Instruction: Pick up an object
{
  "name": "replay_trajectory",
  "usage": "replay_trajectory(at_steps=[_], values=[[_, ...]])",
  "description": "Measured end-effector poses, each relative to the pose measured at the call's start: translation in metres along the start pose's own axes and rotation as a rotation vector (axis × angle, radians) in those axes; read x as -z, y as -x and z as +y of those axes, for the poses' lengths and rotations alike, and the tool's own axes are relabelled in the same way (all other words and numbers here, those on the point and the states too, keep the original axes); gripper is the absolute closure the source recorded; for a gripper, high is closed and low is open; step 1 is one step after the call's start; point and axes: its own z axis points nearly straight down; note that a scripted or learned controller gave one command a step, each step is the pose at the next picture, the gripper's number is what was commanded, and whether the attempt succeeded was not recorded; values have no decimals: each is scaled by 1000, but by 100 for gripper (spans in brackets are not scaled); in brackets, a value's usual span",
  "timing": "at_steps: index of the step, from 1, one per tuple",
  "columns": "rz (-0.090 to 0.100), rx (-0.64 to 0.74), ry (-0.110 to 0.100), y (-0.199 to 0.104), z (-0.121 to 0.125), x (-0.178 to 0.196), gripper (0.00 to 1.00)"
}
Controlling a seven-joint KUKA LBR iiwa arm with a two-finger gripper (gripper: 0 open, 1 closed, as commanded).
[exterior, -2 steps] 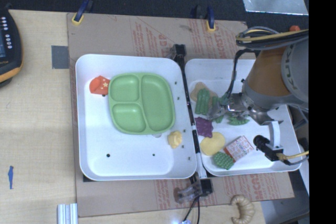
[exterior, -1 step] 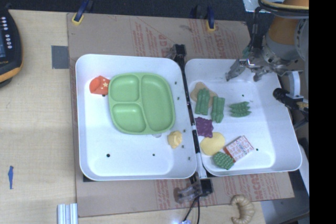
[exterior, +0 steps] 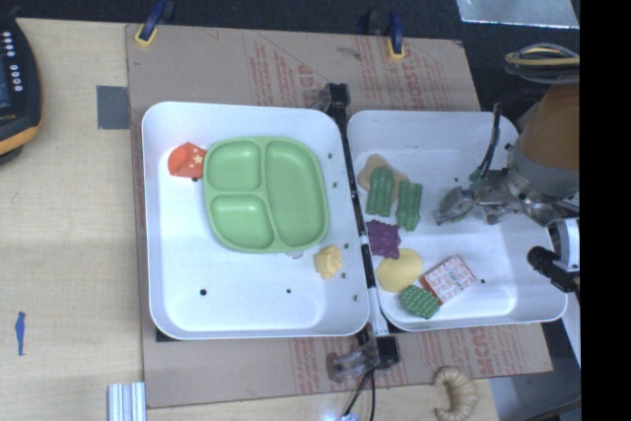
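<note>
Two white bins on worktop, tool [exterior: 455, 207] in right bin [exterior: 493, 311].
Can't tell tool's opening or hold; green tray [exterior: 266, 194] in left bin [exterior: 237, 311].

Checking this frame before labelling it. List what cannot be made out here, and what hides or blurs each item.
- End effector, camera view: small and blurred over the right bin; open or shut is unreadable.
- Arm: cut off by the right edge.
- Red object in the left bin: partly tucked under the green tray; its shape is unclear.
- Carton: print too small to read.
- Tan piece: partly covered by the green pieces.
</note>
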Motion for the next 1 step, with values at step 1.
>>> replay_trajectory(at_steps=[1], values=[[-10, 6, 32, 15, 46, 164, 0]])
